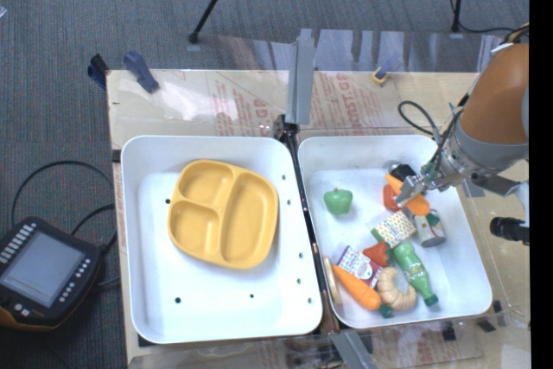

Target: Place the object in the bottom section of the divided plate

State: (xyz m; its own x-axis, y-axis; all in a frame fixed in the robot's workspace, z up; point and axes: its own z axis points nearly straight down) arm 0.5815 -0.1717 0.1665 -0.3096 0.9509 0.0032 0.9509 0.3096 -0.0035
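A yellow divided plate point(246, 220) lies in the left bin point(143, 272), with two small sections on its left and one long section on its right, and nothing in any of them. My gripper point(415, 186) is low in the right bin point(473, 272), near its upper right part. It sits directly over a red piece point(391, 198) and an orange piece point(419, 206) that lie close together. Whether it has contact with either piece is hidden by the wrist. The arm comes in from the right edge.
Also in the right bin lie a green pepper point(338, 201), a checkered packet point(394, 229), a small can point(429, 229), a green bottle point(415, 272), a carrot point(357, 289), a croissant point(396, 288) and a red-white pack point(354, 262). A metal post point(300, 86) stands behind the bins.
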